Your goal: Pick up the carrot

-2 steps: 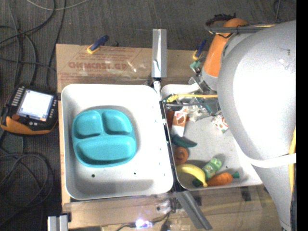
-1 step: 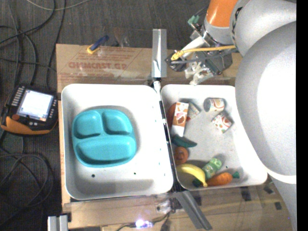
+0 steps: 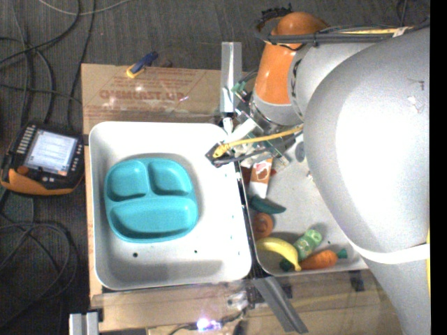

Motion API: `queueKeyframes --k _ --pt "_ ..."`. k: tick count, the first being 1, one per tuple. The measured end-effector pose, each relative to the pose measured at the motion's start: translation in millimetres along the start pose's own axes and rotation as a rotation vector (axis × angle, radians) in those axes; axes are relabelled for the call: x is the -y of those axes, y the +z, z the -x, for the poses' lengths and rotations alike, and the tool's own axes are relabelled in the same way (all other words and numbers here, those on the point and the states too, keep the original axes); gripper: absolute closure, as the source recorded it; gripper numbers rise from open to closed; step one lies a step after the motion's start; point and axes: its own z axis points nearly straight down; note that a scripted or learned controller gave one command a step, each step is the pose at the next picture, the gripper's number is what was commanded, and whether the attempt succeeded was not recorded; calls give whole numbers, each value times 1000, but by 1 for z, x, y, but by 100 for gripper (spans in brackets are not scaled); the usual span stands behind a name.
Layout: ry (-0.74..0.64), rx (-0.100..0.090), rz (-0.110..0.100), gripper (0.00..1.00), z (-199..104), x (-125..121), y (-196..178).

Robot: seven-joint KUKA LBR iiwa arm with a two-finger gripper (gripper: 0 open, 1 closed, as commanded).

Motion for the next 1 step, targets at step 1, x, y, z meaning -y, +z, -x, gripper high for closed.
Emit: queueKeyframes --k 1 --pt "-82 0 2 100 -58 54 45"
